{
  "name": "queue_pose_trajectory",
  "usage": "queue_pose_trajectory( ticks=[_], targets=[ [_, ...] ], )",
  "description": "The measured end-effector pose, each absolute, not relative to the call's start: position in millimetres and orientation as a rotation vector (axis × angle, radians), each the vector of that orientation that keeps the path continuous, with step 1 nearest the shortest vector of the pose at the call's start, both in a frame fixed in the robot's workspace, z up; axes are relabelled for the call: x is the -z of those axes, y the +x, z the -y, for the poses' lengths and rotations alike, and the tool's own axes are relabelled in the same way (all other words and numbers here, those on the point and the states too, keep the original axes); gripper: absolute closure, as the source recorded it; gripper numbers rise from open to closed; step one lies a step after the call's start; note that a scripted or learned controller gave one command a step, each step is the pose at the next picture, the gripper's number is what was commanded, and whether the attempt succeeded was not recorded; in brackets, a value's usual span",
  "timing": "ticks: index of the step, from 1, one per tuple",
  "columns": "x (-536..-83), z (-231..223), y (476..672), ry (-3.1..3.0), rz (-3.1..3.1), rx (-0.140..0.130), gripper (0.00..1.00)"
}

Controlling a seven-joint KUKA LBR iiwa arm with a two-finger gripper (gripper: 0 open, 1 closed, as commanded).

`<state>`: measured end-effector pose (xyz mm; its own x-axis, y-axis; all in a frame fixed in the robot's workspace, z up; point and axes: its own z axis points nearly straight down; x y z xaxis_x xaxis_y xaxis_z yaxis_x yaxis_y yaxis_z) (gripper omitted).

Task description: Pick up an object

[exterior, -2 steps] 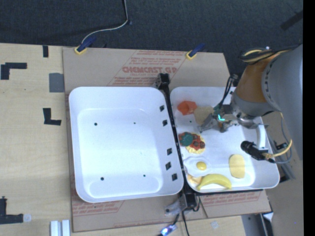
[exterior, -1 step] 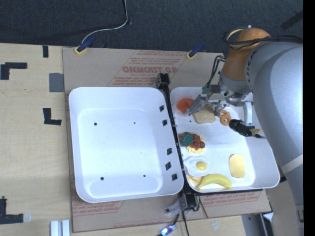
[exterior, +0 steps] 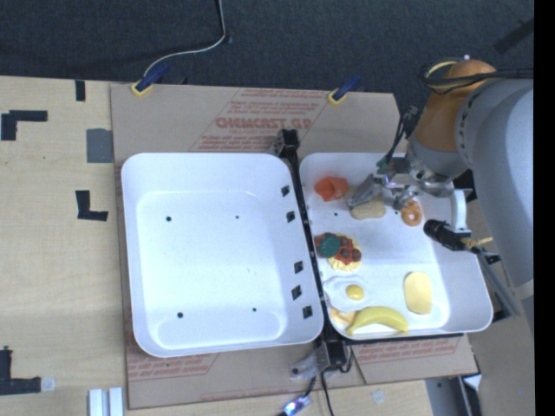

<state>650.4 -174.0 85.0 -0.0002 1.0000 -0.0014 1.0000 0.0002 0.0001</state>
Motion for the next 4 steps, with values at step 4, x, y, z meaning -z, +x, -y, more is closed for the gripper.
queue_pose_trajectory(
  ticks=[4],
  targets=[
    [-183.9,73.0,533.0,2.225,-2.224,0.006,1.00]
  ],
)
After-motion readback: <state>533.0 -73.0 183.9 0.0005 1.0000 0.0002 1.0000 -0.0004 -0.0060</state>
